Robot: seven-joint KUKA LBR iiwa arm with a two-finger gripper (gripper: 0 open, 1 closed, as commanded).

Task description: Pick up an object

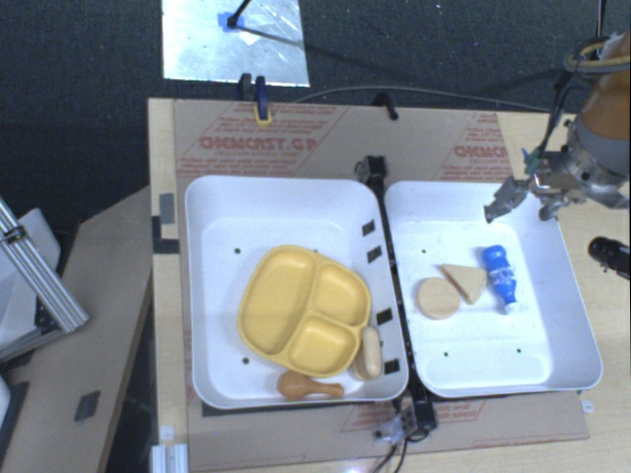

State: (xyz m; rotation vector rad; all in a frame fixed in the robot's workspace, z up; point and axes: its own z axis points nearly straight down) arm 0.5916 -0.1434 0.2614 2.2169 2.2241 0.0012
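Note:
In the right bin (552,363) lie a blue bottle (500,275), a tan wedge-shaped piece (466,282) and a round tan disc (439,299). My gripper (525,200) hangs open above the bin's far right corner, up and to the right of the bottle, with nothing between its fingers. The left bin (212,264) holds a yellow divided tray (306,310), a pale bread roll (370,352) at the tray's right corner and a brown drumstick-shaped piece (309,386) by the front wall.
A black divider with clips (386,264) runs between the two bins. The bins rest on a cardboard sheet (296,136). A metal rail (39,274) juts in at the left. A shiny plate (235,28) lies on the dark floor behind.

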